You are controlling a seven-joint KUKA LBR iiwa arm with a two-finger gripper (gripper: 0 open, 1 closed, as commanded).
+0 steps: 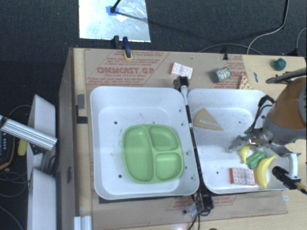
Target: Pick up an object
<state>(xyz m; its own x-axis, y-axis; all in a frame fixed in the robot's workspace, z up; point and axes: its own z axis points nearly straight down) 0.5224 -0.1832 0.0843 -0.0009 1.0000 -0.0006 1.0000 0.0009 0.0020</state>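
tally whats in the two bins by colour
green: 2, the divided plate in the left bin and a small green piece in the right bin
yellow: 2, a banana and a smaller yellow piece
tan: 1, a wedge
red and white: 1, a patterned block
total: 6

Arm (290,111) runs off the right edge, so you can't follow it past the orange band. Gripper (249,143) is too blurred to read. Green item (255,157) beside the bananas (263,169) is partly covered, ID unclear. Print on the red-and-white card (242,176) is too small to read.
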